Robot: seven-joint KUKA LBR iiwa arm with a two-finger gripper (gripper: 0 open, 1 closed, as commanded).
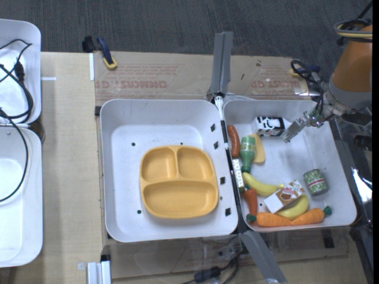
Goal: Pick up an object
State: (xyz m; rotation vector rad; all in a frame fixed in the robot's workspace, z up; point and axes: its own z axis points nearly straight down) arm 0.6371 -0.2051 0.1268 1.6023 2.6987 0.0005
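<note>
Wooden worktop [65, 158] carries two bins; end effector [294, 130] hangs beside the small carton [270, 125], probably lining up; its grip I cannot tell.

Grey KUKA arm [346, 96] carries a broad orange band above the wrist — black cabling looped over it. Slim silver metal two-finger gripper [294, 132] beyond.

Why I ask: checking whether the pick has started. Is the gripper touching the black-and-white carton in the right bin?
Apart. The camera view shows the gripper just right of the black-and-white carton, with a strip of white right bin floor between them.
</note>
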